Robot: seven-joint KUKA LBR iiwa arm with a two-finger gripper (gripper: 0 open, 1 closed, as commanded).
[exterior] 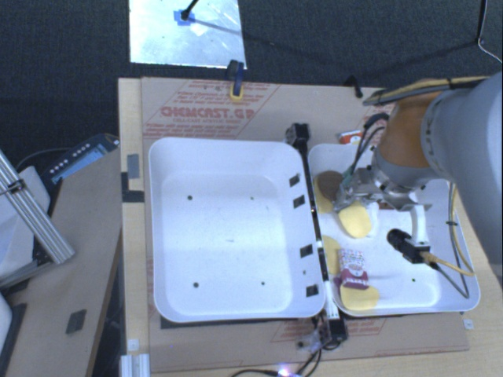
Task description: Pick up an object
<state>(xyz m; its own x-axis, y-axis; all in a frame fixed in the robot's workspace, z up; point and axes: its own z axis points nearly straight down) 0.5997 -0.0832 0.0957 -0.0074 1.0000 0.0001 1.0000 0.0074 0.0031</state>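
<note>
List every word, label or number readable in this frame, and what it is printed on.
"CHEMCAST GP", large red print on the brown sheet under the bins; last letters uncertain.
Smaller red lines above it and at the sheet's near edge: too small to read.
Red-and-white print on the small packet in the right bin: blurred, unreadable.

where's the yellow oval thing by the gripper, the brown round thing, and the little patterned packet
yellow oval thing (356, 221), camera view, middle of its top face
brown round thing (328, 184), camera view, middle of its visible part
patterned packet (354, 264), camera view, its printed front
</note>
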